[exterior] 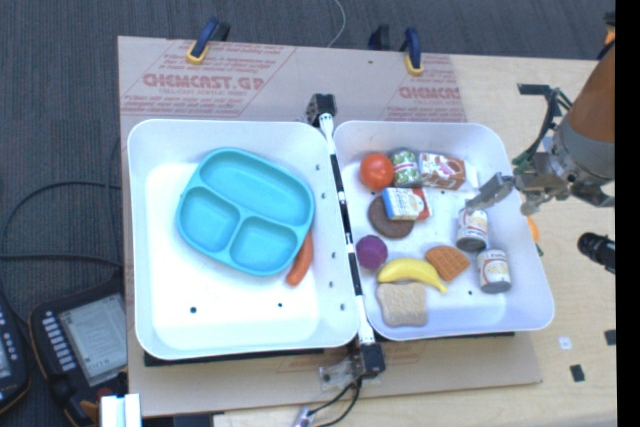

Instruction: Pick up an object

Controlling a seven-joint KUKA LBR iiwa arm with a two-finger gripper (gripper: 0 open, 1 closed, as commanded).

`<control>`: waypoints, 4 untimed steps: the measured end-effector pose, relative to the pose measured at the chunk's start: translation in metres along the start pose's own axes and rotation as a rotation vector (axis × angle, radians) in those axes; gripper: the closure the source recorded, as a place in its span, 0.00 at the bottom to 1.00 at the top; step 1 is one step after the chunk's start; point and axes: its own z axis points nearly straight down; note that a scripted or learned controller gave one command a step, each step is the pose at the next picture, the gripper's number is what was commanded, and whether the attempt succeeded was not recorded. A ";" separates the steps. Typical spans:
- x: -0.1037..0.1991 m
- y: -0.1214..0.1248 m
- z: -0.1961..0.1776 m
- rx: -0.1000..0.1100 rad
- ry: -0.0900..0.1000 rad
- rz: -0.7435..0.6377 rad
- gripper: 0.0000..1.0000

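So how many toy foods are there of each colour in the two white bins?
Orange or red: 3, the carrot, the tomato, the cookie
Yellow: 1, the banana
Purple: 1, the plum
Brown or tan: 2, the round patty, the bread slice
Silver: 2, the cans
Printed packets: 3
Total: 12

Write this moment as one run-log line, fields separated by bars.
gripper: over right bin, above upper can | held: nothing visible | left bin: blue tray, carrot

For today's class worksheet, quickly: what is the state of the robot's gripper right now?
Gripper: above the right bin's right side, near a small can; open or closed cannot be told.
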 end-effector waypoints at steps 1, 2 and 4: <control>0.034 -0.046 0.088 0.000 0.000 0.001 0.00; 0.034 -0.045 0.078 -0.001 0.000 0.001 1.00; 0.035 -0.045 0.068 -0.001 0.001 0.001 1.00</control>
